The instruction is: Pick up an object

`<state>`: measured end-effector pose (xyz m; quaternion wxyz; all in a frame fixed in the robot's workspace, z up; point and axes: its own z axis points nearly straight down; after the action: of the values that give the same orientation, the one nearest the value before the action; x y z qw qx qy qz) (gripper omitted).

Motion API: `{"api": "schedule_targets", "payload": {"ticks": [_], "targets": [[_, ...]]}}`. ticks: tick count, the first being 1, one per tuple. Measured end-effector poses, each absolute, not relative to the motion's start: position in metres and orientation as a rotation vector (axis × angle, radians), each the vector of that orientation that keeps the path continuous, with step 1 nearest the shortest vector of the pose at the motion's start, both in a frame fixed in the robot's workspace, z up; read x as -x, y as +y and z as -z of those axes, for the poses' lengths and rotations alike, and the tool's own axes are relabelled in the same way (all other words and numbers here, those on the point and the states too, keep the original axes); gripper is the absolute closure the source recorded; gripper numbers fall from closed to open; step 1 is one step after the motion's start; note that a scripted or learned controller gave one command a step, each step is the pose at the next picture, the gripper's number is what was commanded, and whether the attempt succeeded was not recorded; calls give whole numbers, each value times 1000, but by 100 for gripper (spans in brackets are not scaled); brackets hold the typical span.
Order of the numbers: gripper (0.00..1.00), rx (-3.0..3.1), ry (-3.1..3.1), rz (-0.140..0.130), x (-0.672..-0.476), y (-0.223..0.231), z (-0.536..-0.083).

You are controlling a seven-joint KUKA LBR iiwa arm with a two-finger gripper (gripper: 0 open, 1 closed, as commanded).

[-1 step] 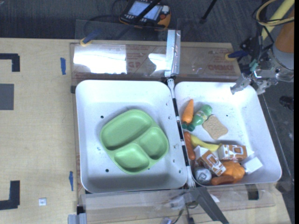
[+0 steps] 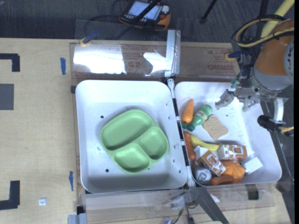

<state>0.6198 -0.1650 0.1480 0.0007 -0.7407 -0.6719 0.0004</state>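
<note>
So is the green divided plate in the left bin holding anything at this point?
Empty. The green divided plate lies flat in the left bin, and all three compartments show bare green.

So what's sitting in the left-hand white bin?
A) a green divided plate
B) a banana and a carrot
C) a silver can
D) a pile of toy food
A: the left bin holds a green plate with three compartments, while the toy food, such as the carrot and banana, lies in the right bin.
</note>
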Motion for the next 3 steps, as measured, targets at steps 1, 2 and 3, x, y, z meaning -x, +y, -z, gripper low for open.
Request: {"api": "schedule_targets", "payload": {"ticks": [1,2,3], "targets": [[0,2170,-2310,28,-632,-120,-111],[0,2285,-2210,51,-629,-107,-107],[0,2266,-2200,19,-603,-102,-93]]}}
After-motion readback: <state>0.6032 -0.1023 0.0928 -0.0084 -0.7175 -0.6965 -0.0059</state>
